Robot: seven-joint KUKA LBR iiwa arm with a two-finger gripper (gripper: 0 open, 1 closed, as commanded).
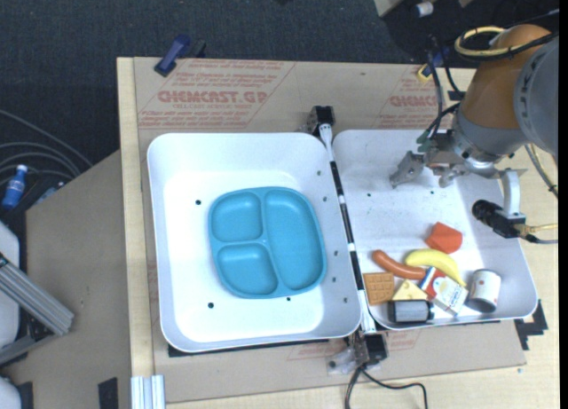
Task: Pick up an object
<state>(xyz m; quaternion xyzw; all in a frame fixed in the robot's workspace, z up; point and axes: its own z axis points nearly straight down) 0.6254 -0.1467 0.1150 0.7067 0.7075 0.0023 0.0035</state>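
Toy food is heaped in the near corner of the right bin (373,154): a banana (435,262), a sausage (397,264) and an orange piece (445,239). The gripper (424,168) is seen over the bin's bare far part, spread wide and holding nothing; the banana lies nearer the camera from it, its length running across the bin.

"chemcast" on bench sheet (213,95)

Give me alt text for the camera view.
The gripper hangs open over the bare far part of the right bin, holding nothing. Toy food and small items cluster at that bin's near edge; the left bin holds a blue divided plate.
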